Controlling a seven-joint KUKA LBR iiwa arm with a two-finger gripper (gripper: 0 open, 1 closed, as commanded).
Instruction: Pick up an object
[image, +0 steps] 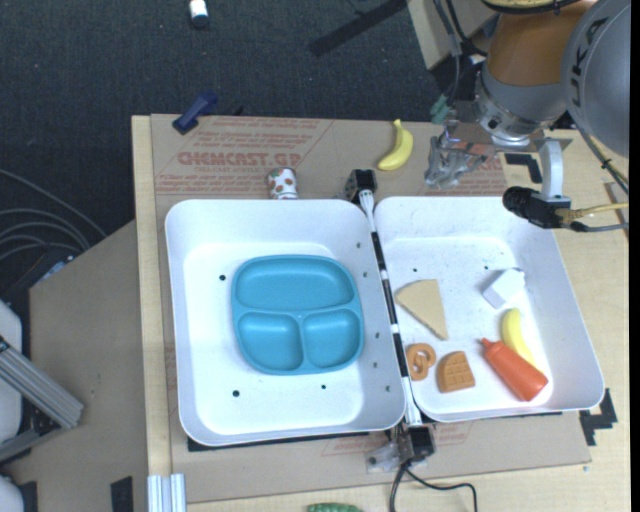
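Bench (250, 150) with two bins (200, 300), banana (396, 148)

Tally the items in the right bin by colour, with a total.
Tan: 1, cheese wedge
Brown: 2, pretzel, waffle
Yellow: 1, banana
Orange-red: 1, bottle
White: 1, block
Total: 6

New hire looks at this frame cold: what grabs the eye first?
Probably the big blue divided plate, alone in the left bin. Next the toy food in the right bin: tan wedge, pretzel, orange bottle, yellow banana. The gripper hangs above the bench beyond the right bin.
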